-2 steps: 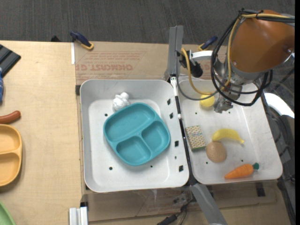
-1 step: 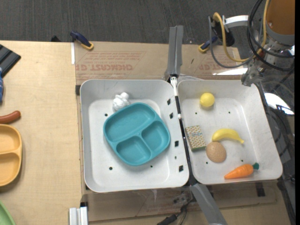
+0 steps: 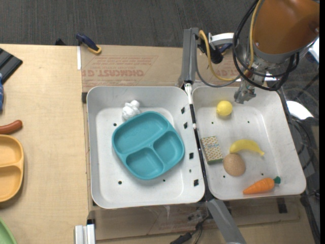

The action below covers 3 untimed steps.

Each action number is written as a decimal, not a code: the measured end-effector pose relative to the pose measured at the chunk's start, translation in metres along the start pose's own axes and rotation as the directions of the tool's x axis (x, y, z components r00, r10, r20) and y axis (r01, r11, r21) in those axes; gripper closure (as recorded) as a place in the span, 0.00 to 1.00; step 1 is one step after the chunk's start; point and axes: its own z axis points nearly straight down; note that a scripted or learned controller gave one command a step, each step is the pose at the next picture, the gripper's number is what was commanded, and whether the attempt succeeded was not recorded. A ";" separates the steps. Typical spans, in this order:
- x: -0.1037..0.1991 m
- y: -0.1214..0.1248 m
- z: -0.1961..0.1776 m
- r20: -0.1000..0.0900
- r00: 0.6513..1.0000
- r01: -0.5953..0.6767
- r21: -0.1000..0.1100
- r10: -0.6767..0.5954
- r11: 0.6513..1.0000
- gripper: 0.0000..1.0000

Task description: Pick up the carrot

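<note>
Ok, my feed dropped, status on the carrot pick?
Hand at right bin's far edge, grip unclear. Carrot lying at near edge, untouched. Banana and egg between them; carrot top clear.

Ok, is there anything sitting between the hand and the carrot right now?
Yes. The hand hangs over the right bin's far edge, and the carrot lies at the near edge. The banana and the brown egg lie roughly between them; the lemon sits off to the left.
</note>
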 end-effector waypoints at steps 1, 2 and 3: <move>-0.011 -0.052 0.006 0.000 1.000 0.002 -0.001 -0.002 1.000 1.00; 0.008 0.034 -0.016 -0.007 1.000 0.003 0.000 -0.003 1.000 1.00; -0.072 0.048 0.012 0.000 1.000 0.003 -0.001 -0.003 1.000 1.00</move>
